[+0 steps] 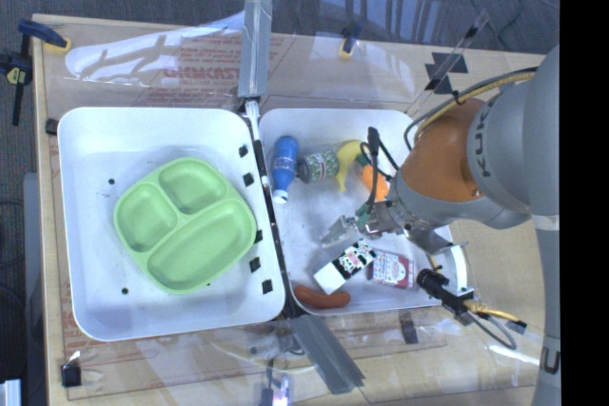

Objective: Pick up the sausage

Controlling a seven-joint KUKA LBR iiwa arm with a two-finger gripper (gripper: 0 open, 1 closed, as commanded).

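- The arm (476, 166) is reaching in from the right and bending down over the right bin (314, 124), with its orange band showing above the wrist.
- The gripper (354, 225) is hanging low over the middle of the right bin, its metal fingers (339, 230) pointing left; from this angle I cannot tell how the fingers are set.
- Nothing is showing between the fingers.
- The sausage (322, 298) is lying flat at the front edge of the right bin, near its left corner, well apart from the gripper.
- A black-and-white carton (344, 265) is lying just behind the sausage, between it and the gripper.
- A red-and-white pack (389, 270) is sitting just right of the carton.
- A blue bottle (284, 164) is lying along the left wall of the right bin, toward the back.
- A dark can (319, 167) is lying beside the bottle, and a banana (349, 155) is curving just right of the can.
- Something orange (374, 181) is peeking out beside the banana, partly hidden by the arm.
- A green plate (186, 223) with three sections is sitting in the left bin (86, 299).
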